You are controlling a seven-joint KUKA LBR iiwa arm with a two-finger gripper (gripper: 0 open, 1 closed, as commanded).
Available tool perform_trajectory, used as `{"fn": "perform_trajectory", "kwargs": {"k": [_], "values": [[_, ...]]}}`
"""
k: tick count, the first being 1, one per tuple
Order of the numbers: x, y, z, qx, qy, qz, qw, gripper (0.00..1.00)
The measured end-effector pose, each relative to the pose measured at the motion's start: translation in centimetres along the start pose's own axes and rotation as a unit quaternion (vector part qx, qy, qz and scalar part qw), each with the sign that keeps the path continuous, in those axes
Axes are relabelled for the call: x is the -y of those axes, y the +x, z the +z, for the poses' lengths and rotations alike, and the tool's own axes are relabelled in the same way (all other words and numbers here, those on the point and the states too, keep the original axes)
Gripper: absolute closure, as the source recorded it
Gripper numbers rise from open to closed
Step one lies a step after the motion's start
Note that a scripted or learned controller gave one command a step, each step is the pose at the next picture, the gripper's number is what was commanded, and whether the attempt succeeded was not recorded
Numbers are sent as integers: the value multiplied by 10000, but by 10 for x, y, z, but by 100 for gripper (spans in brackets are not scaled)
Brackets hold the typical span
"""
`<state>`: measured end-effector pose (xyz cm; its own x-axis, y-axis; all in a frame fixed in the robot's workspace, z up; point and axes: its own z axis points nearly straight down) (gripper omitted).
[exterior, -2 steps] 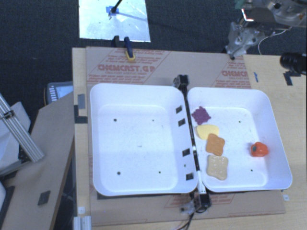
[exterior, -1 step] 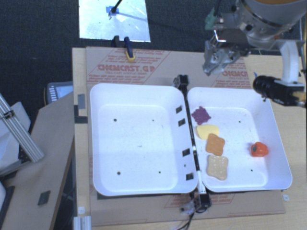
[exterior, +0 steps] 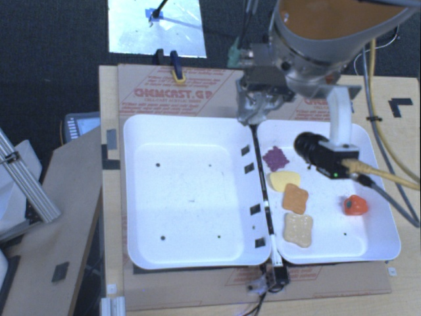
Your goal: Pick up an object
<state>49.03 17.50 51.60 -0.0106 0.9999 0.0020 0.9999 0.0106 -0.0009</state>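
Gripper (exterior: 252, 112), purple piece (exterior: 275, 157) just below-right

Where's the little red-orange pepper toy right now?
The small red-orange pepper toy lies in the right white bin, near its right side, apart from the waffle-like tan square to its left.

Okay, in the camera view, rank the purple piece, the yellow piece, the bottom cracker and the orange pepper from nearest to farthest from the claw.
From the claw, at the top of the divider between the bins:
1. Purple piece, top left of the right bin.
2. Yellow piece, just below it.
3. Bottom cracker and orange pepper: too close to call; cracker near the front, pepper at right.
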Motion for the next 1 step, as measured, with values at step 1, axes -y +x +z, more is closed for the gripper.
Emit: {"fn": "perform_trajectory", "kwargs": {"k": [1], "values": [[-94, 61, -17, -8, -53, 16, 10000, 100]]}}
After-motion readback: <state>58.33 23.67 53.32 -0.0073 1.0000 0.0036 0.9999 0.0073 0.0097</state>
